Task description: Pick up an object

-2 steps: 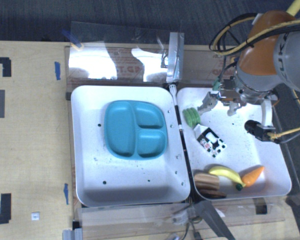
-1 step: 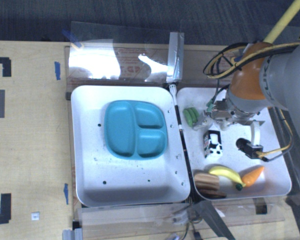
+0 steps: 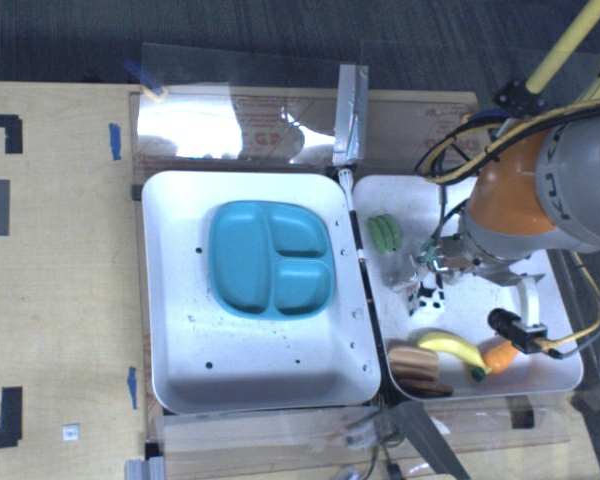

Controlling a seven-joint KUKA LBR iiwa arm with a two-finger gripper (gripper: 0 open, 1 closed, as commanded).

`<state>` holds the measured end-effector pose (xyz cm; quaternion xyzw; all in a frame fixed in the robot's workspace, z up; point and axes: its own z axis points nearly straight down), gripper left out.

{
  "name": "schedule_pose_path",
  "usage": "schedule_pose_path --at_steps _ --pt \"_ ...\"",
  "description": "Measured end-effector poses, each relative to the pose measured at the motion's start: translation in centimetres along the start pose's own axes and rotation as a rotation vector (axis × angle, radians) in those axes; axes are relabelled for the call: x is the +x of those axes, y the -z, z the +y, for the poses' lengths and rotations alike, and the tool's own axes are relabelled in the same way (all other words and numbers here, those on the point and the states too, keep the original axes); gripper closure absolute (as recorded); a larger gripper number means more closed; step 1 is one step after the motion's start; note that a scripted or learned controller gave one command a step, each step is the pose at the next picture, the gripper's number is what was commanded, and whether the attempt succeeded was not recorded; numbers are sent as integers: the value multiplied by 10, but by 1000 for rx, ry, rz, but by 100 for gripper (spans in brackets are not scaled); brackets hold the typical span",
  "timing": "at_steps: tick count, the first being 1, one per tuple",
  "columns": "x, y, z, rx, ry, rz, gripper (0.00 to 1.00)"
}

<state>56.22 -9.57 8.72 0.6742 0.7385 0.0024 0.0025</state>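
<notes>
Two white bins sit side by side on a wooden bench. Left bin point(image 3: 170, 268): blue divided plate point(image 3: 272, 258) near its centre. Right bin point(image 3: 570, 373): my gripper point(image 3: 430, 266) hangs over the middle, left of my orange band; whether it is open or closed I cannot tell. Green object point(image 3: 385, 233) toward the far-left corner. Small black-and-white object point(image 3: 427, 296) just below my gripper. Along the near edge: wooden block point(image 3: 413, 365), banana point(image 3: 453, 350), carrot point(image 3: 498, 357).

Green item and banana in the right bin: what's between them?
In the camera view, the gripper and a small black-and-white toy lie between the green item and the banana.
</notes>
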Motion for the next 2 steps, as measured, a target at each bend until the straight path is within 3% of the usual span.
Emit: schedule_pose_path --at_steps 1,2 --pt "-2 9 1 -1 -3 0 100" --pt "49 98 73 3 -65 2 100"
